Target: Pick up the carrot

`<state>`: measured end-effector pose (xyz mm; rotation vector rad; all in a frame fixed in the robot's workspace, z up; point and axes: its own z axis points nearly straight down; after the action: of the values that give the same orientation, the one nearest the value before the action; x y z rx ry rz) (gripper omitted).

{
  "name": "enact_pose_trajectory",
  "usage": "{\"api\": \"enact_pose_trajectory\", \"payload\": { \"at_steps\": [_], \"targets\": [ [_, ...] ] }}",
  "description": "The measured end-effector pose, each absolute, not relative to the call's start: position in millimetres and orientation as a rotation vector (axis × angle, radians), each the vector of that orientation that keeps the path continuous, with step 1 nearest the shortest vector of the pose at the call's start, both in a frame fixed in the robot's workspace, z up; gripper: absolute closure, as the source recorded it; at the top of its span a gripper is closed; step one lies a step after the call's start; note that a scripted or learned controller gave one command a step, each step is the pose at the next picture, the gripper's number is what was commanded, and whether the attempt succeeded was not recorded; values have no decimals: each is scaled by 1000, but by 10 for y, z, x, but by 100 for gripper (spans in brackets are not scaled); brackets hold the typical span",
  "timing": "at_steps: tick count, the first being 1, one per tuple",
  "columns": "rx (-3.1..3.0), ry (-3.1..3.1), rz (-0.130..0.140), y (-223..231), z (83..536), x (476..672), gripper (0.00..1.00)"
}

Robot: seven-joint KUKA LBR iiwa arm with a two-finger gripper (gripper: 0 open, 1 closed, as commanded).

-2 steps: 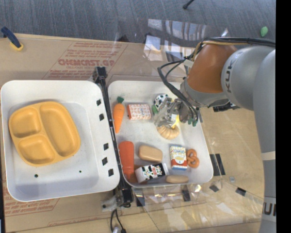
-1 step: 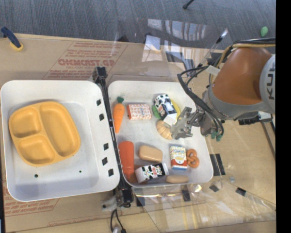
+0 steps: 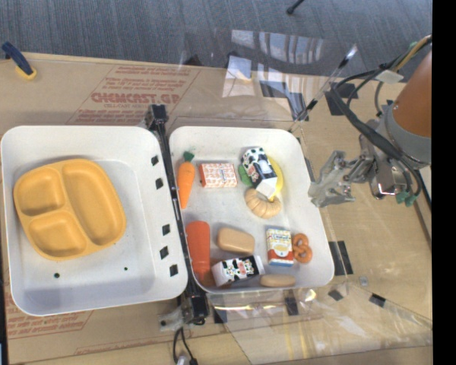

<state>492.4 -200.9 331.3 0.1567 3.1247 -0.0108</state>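
While the carrot point(image 3: 185, 181) lies inside the right bin point(image 3: 308, 175), tight against that bin's left wall with its green top pointing toward the far rim, the gripper point(image 3: 319, 189) hangs outside the bin — just past its right wall, over the brown bench point(image 3: 380, 257). Its fingers are spread apart with nothing between them.

Beside the carrot, toward the bin's middle, sits a small orange-and-white carton point(image 3: 218, 175), and past that a black-and-white cow-patterned carton point(image 3: 255, 163) next to a croissant point(image 3: 263, 202). Nearer the camera from the carrot, along the same wall, lies a longer orange-red sausage-shaped piece point(image 3: 199, 249); a tan bread-like piece point(image 3: 235, 240) rests just beside it. A pretzel point(image 3: 301, 248) sits at the opposite side of the bin from the carrot.

The left bin point(image 3: 30, 147) — across the divider from the carrot — holds a yellow compartment tray point(image 3: 68, 205).
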Motion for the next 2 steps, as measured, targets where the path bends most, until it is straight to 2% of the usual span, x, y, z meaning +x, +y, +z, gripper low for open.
{"api": "enact_pose_trajectory", "payload": {
  "at_steps": [1,2],
  "targets": [
    [503,3101,0,-1121,2719,4980,100],
    [356,3102,-5,-973,4100,5395,100]
  ]
}}
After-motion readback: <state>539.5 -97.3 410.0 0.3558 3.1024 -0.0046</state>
